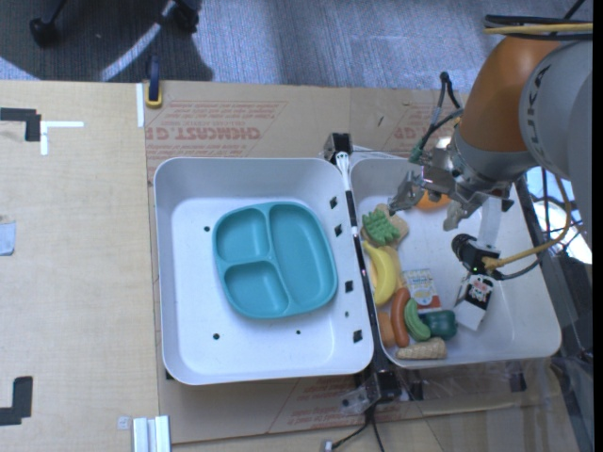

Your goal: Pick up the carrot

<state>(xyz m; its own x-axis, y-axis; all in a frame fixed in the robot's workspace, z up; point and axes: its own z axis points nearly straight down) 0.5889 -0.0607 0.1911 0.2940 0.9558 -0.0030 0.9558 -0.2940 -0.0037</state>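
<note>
Your gripper [432,199] hangs at the upper part of the right bin [528,332], fingers spread wide with nothing between them. Below and left, the carrot [400,314] lies at the bin's lower left, beside the banana [382,269]. The teal tray [275,259] sits in the left bin [179,281].

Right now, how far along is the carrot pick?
Done: nothing yet. What looks like the carrot lies in the right bin, toward the view's lower end, between the banana and a green pepper. In hand: the gripper hangs over the bin's upper end, by a small orange item, apart from the carrot. Left: travel to the carrot, grasp it, lift it.
</note>
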